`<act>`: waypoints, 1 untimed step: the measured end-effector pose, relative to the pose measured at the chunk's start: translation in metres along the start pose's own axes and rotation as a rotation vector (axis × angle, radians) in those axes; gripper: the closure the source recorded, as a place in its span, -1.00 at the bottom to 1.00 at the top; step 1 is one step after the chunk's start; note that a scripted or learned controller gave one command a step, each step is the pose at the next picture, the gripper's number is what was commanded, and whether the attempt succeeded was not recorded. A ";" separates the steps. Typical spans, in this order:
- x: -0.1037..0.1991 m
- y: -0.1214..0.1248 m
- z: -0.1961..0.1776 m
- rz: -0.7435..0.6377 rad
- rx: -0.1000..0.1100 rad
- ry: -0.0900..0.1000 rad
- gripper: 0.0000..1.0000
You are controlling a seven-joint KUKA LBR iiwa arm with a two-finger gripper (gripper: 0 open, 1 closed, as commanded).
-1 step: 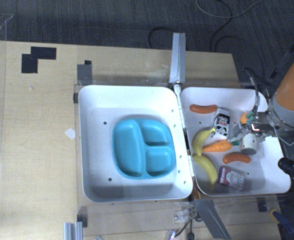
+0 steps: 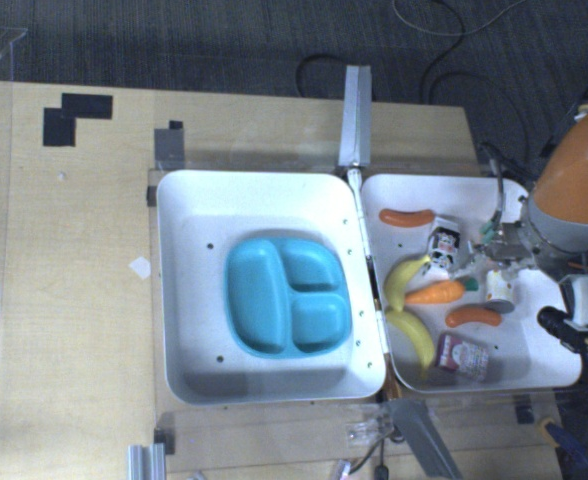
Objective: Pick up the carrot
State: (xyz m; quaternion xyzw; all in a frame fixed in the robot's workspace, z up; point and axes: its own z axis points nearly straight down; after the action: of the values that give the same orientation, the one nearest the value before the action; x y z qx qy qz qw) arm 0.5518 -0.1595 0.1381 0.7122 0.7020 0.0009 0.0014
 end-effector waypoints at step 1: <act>-0.022 0.059 0.025 -0.070 -0.041 -0.008 -1.00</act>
State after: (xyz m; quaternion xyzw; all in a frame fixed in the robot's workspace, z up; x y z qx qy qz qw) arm 0.6103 -0.1828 0.1137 0.6871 0.7262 0.0123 0.0190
